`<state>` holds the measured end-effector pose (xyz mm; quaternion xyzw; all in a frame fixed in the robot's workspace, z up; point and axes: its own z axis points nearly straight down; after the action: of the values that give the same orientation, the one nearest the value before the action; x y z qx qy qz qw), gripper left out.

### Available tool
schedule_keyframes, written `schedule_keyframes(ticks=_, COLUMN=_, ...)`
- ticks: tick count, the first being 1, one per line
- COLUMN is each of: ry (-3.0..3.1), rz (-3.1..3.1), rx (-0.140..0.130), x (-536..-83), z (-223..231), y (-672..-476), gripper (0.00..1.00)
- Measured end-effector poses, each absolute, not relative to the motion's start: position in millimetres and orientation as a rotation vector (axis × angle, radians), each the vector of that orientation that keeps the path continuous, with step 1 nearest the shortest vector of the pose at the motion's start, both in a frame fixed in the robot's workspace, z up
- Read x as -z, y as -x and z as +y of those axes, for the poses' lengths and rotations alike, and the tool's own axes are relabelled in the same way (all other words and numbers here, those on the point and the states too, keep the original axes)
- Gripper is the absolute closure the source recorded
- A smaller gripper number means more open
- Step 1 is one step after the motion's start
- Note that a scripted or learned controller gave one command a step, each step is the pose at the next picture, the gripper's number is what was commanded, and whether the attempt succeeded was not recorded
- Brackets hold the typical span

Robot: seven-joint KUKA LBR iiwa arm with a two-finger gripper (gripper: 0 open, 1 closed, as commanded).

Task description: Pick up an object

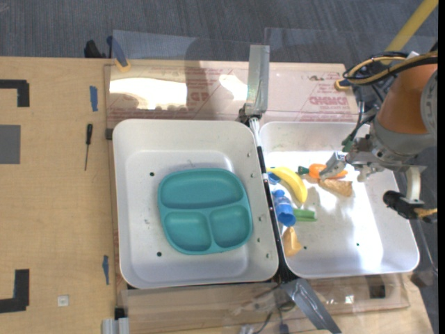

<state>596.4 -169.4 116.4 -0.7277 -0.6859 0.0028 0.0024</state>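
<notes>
Right bin (389,256) floor lies open; toys, seemingly food, crowd its left wall.

Mirrored red lettering on the clear panel (327,99) stays unreadable.

Teal plate (205,209), yellow banana (292,183), white bins (132,152).

Two bins sit side by side on a bench. The left bin (132,152) holds a divided plate (205,209) at its centre. In the right bin (389,249), a banana (292,184), a bottle (283,207) and other small items cluster near its left wall. The gripper (341,164) hangs over that bin's back half.
</notes>
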Motion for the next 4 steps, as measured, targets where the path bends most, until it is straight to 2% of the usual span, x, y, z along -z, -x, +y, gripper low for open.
schedule_keyframes(ticks=1, ry=2.284, rz=-2.159, rx=0.001, x=-121, z=-168, y=-599.3, gripper=0.0)
schedule_keyframes(ticks=2, ry=2.238, rz=-2.21, rx=0.003, x=-87, z=-147, y=-612.2, gripper=0.0)
schedule_keyframes(ticks=3, ry=2.243, rz=-2.214, rx=0.01, x=-100, z=-147, y=-614.4, gripper=1.0)
schedule_keyframes(ticks=4, ry=2.259, rz=-2.194, rx=0.004, x=-148, z=-203, y=-647.3, gripper=1.0)
